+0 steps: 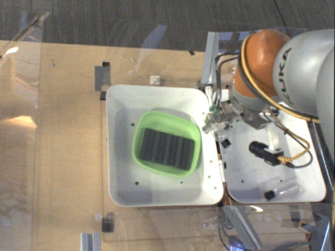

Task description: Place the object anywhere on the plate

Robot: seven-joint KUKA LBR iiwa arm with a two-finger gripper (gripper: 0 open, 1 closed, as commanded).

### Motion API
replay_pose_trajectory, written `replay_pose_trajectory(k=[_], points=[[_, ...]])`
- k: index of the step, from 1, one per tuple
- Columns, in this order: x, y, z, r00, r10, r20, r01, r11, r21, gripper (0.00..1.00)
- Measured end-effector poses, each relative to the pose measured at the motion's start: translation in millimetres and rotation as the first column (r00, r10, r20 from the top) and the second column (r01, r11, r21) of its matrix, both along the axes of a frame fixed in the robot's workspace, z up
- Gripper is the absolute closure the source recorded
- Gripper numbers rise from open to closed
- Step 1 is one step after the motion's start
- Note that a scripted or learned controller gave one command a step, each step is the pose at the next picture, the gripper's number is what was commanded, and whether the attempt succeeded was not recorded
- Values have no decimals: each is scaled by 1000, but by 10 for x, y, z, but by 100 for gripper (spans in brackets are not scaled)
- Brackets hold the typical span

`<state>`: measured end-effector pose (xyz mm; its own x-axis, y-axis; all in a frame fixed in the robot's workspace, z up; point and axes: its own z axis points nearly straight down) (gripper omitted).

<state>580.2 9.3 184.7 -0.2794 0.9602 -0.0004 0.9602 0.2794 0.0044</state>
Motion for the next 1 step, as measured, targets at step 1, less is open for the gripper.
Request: replay_pose_trajectory(k=[1], points=[[1, -5, 2, 1000, -1, 0, 1, 1000, 0, 0]])
